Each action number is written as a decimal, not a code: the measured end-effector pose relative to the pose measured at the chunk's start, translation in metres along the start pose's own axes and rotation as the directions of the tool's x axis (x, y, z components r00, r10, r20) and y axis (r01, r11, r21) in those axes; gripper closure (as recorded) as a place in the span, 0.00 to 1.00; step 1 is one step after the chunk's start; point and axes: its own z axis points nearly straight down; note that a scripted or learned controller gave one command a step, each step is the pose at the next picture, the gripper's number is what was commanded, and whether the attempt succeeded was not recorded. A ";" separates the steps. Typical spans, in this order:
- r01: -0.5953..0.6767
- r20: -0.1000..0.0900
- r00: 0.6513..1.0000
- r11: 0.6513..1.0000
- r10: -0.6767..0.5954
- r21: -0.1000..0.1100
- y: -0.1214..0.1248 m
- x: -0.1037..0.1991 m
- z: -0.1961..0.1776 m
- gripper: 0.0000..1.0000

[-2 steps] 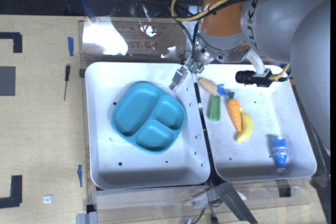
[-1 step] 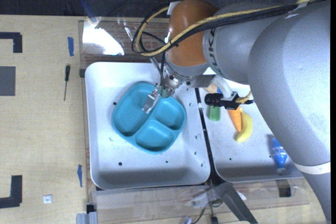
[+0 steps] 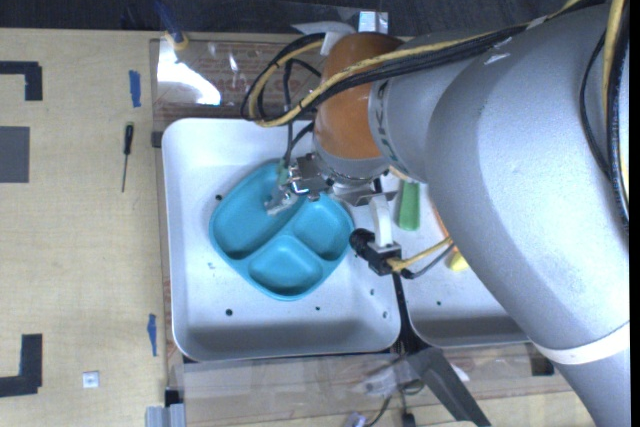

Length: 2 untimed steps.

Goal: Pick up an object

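Overhead slanted view of a pale wooden desk (image 3: pixel 80 245) carrying two shallow white plastic bins side by side. The left bin (image 3: pixel 190 315) holds a turquoise plastic divided dish with three rounded compartments (image 3: pixel 285 235), lying flat on the bin floor toward its right half. The right bin (image 3: pixel 470 325) is largely covered by the arm; a green oblong object (image 3: pixel 408 205) and a small yellow piece (image 3: pixel 456 262) show at its near-left part, too hidden to identify further.

The grey KUKA arm (image 3: pixel 500 145), with its orange band (image 3: pixel 350 115) above the wrist, reaches in from the right and descends over the left bin. The gripper (image 3: pixel 283 192) sits at the dish's upper compartment, at or just above the inner surface near the dividing ridge. Its metal tip is small and partly masked by the wrist and cables, so it cannot be told whether it is spread, closed, or clamped on the dish wall.

Progress, as judged from this arrangement: the approach and descent toward a target appear complete, with the dish the likely candidate. No lift is evident, since the dish looks seated level on the bin floor. Remaining steps would be securing a hold on a rim or divider and raising the dish clear of the bin. A black-handled screwdriver (image 3: pixel 127 150) lies on the desk, well apart.
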 end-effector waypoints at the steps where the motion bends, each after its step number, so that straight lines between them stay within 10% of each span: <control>1: -0.027 -0.012 1.000 1.000 0.026 -0.017 -0.058 -0.008 -0.005 0.00; 2: 0.166 -0.005 0.986 0.986 -0.166 0.019 -0.036 -0.079 -0.093 0.00</control>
